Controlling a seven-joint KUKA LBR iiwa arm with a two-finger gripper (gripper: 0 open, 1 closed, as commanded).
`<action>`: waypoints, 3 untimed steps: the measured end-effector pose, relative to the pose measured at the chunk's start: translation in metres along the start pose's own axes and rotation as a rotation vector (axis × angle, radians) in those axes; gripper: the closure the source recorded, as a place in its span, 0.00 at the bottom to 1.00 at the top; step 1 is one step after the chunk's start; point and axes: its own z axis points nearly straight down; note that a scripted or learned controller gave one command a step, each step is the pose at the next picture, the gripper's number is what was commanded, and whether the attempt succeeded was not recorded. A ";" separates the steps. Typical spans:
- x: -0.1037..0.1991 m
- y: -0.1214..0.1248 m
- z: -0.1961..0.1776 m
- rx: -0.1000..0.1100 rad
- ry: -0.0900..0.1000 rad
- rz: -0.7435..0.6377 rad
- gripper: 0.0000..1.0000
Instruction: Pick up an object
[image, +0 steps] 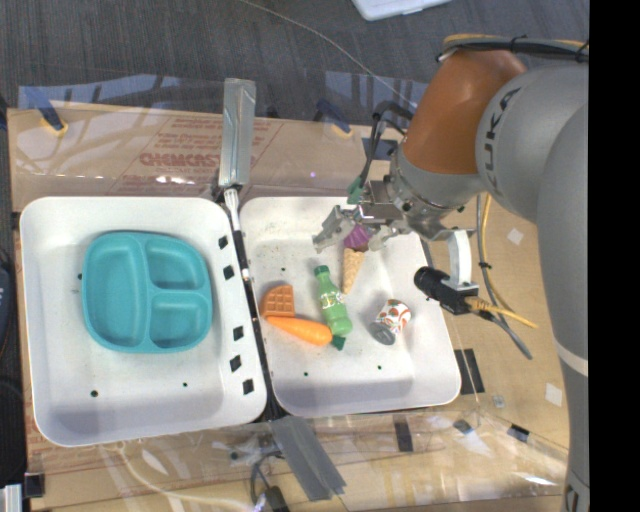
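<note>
- White bins sit side by side on the bench: the left bin (40, 300) and the right bin (300, 390), their inner walls touching along the middle.
- Teal plate (148, 290) with three compartments lies flat in the left bin, roughly at its centre.
- Grey arm (520, 130) with its orange band reaches in from the right, over the far part of the right bin.
- Its gripper (352, 228) hangs above the far middle of that bin, metal fingers (328, 232) spread apart, one to the left and one toward the right.
- Between the fingers shows the purple top of a toy ice-cream cone (353, 262); its tan cone points toward the near side. Whether the jaws grip it or merely straddle it, I cannot tell.
- Green bottle (331, 304) lies flat just left of the cone, its length running from far to near.
- Orange carrot (298, 330) lies across the near end of the bottle, touching it.
- Brown waffle (279, 299) sits just beyond the carrot, to the left of the bottle.
- Small red-and-white toy (394, 319) rests to the right of the bottle, apart from it.
</note>
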 end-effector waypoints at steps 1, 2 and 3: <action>0.023 -0.068 0.033 0.001 0.000 -0.163 0.00; -0.004 -0.037 0.128 -0.013 -0.003 -0.347 0.00; -0.002 -0.053 0.157 -0.002 0.000 -0.718 0.00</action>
